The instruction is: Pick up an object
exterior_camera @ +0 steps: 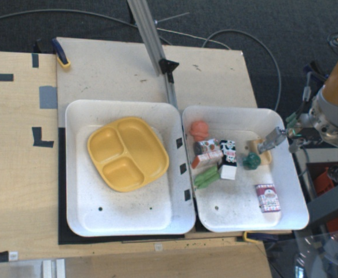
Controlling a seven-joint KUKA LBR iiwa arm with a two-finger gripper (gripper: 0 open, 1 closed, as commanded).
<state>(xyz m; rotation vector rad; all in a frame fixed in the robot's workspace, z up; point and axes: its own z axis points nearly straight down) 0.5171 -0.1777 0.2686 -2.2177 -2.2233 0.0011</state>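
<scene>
The right bin holds several small objects. An orange-red ball lies at its upper left. Below it are a small red and white carton, a black and white cow-patterned carton, a white block and a green piece. A dark green round object rests against a tan piece. A pink box lies flat at the lower right. My gripper hangs over the bin's right side, just up and right of the dark green object, with nothing seen in it.
The left bin carries a yellow divided plate. A grey metal pole slants down to the bins' shared edge. Cables run behind the bench. The arm's wrist stands past the right bin's right rim.
</scene>
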